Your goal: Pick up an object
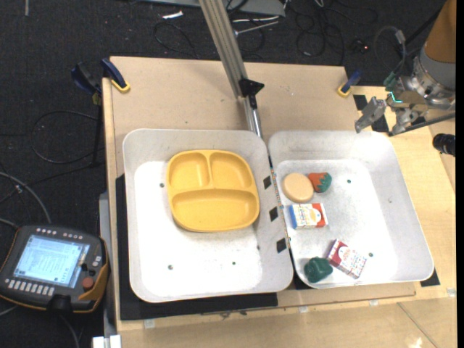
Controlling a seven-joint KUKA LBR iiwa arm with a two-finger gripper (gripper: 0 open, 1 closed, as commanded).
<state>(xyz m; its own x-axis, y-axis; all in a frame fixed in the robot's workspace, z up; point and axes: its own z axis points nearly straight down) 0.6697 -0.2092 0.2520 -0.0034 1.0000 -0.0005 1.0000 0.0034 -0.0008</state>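
We see the bench (181, 93) bearing two shallow white bins. The left bin (145, 267) holds a yellow divided plate (213, 191), lying flat near its upper middle. The right bin (395, 216) holds five small candidates for picking: a round tan disc (297, 187) touching a red and green toy (320, 182) near the top left; a small white carton (307, 215) just below them; a red and white packet (346, 258) lower down; and a dark green lump (317, 269) just beside it at the bin's lower wall. The arm (438, 49) hangs over the bench's upper right corner, with the gripper (377, 114) outside the right bin and nothing between its prongs; we cannot tell whether they stand apart or together. We judge the crowding the main hazard: a descent on the disc could nudge the toy, and the lump's place against the wall leaves little room for a grasp.
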